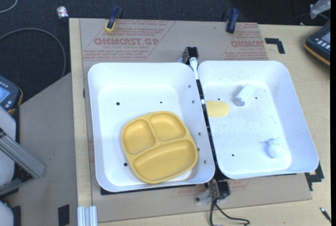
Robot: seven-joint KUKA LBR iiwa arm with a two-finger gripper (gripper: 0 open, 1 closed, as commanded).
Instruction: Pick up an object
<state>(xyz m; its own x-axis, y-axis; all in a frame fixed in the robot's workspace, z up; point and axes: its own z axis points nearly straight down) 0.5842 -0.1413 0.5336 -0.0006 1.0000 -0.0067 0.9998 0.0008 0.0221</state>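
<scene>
Camera view: two white bins side by side on a bench. Left bin holds a yellow divided plate toward its front. Right bin holds a yellow disc against its left wall, a white cylinder just beyond it, and a white lump near the front right. Jaw state: cannot tell.

Brown board-covered bench bearing two white bins, left and right, touching.
</scene>
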